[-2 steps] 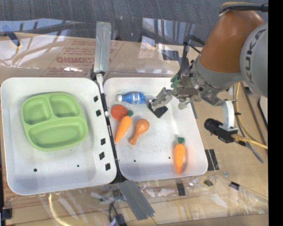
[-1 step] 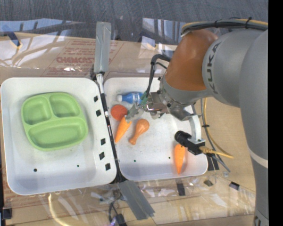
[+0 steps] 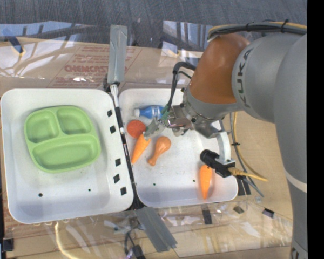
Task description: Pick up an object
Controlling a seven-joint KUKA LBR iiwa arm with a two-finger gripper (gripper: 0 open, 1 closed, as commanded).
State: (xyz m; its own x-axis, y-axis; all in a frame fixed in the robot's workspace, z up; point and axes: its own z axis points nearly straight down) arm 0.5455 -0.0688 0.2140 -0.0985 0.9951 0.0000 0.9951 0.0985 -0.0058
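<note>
- You have the gripper low in the right bin, at its upper left part, and a carrot lies just below it with its broad end toward the fingertips.
- That carrot is orange, tapered, and slanted down toward the bin's left wall; whether the fingers touch it cannot be told.
- You cannot tell whether the pincer is open or closed: the fingers are small, dark and merged with the wrist hardware.
- The arm covers the bin's upper right corner.
- A blue-and-white bottle is partly hidden behind the gripper.
- Nearby lie a red-orange ball, a drumstick-shaped toy and a second carrot near the right wall.
- The left bin holds a green divided plate.
</note>
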